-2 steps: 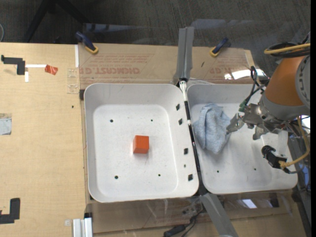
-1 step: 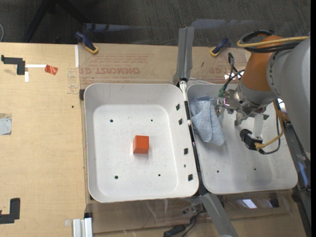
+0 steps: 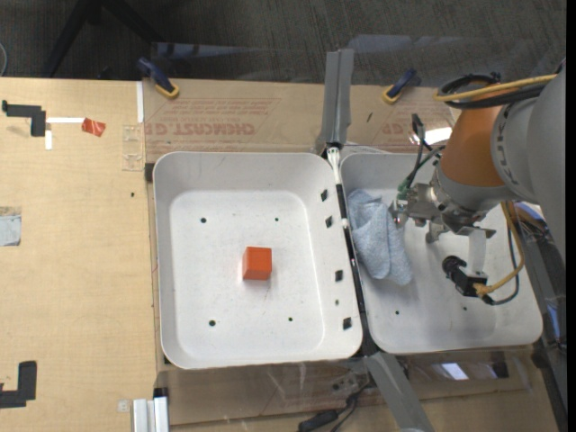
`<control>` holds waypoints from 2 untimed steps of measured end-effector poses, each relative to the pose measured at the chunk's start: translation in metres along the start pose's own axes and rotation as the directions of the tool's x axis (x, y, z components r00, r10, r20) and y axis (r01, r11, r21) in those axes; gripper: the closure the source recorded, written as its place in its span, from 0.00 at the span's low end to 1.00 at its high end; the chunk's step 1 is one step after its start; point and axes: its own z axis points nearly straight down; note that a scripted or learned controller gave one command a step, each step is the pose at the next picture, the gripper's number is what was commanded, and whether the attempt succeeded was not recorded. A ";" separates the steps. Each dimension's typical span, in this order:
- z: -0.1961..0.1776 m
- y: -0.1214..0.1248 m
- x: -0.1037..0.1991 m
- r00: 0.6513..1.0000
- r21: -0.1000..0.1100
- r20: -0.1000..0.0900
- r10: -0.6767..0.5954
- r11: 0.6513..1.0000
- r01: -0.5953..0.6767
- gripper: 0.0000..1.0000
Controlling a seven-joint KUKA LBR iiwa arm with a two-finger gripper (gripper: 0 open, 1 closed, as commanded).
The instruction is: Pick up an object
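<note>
A small orange-red block [image 3: 257, 264] lies near the middle of the left bin [image 3: 180, 241]. A crumpled grey-blue cloth [image 3: 376, 238] rests against the left wall of the right bin [image 3: 468, 327]. My gripper [image 3: 404, 214] hangs low over the right bin at the cloth's right edge, below the orange-banded wrist. The arm's body hides the gripper's tip, and I cannot tell whether it touches the cloth.
The ridge where the two bins meet [image 3: 344, 241] lies just left of the cloth. Black and yellow cables [image 3: 477, 282] hang from the wrist over the right bin. Cardboard [image 3: 234, 120] with clamps lies behind the bins, and a wooden bench top [image 3: 72, 268] extends left.
</note>
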 end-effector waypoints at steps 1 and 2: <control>-0.098 0.068 0.047 0.995 0.003 0.000 -0.096 0.995 0.096 0.00; -0.105 0.074 -0.006 0.981 0.005 0.000 -0.193 0.981 0.193 0.00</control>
